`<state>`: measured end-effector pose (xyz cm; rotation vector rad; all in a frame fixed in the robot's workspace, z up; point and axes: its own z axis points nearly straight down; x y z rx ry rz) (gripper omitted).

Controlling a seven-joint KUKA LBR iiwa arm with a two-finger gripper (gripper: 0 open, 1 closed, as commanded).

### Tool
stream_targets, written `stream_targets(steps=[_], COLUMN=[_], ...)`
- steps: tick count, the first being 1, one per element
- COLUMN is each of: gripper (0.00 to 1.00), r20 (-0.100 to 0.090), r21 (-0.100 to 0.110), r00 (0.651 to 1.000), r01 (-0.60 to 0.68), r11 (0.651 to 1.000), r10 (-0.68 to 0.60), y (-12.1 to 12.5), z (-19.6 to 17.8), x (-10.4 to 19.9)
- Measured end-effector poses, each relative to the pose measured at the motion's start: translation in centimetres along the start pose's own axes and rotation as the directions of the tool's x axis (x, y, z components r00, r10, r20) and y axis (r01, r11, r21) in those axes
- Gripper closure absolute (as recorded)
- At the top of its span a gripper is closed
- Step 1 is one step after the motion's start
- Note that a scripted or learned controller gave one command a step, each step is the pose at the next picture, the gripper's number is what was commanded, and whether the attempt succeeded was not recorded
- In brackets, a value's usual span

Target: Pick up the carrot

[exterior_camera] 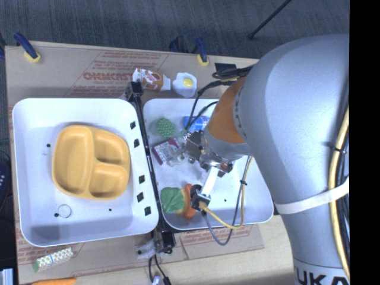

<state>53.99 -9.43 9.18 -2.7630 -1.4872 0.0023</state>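
Approach step: gripper (pixel 187 145), grip state can't be told, hovers mid right bin (pixel 255 209) beside a clear packet (pixel 166 153), w/ the carrot (pixel 187 209) untouched at its 6 o'clock near the bin's rim; next move likely needs a shift there, then descent.

The carrot (pixel 180 202) is showing orange with a green top, the tray (pixel 92 162) is showing yellow, the left bin (pixel 29 129) and right bin (pixel 255 202) are showing white
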Motion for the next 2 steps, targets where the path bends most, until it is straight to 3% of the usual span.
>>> stream_targets(steps=[1,2], gripper=[0.00,0.00], r20=[0.001,0.002], r21=[-0.001,-0.002], r00=[0.965,0.893], r01=[0.261,0.449], r11=[0.965,0.893], r10=[-0.261,-0.449], y=[4.3,9.6], z=[-8.6,-17.0], x=[0.6,1.5])
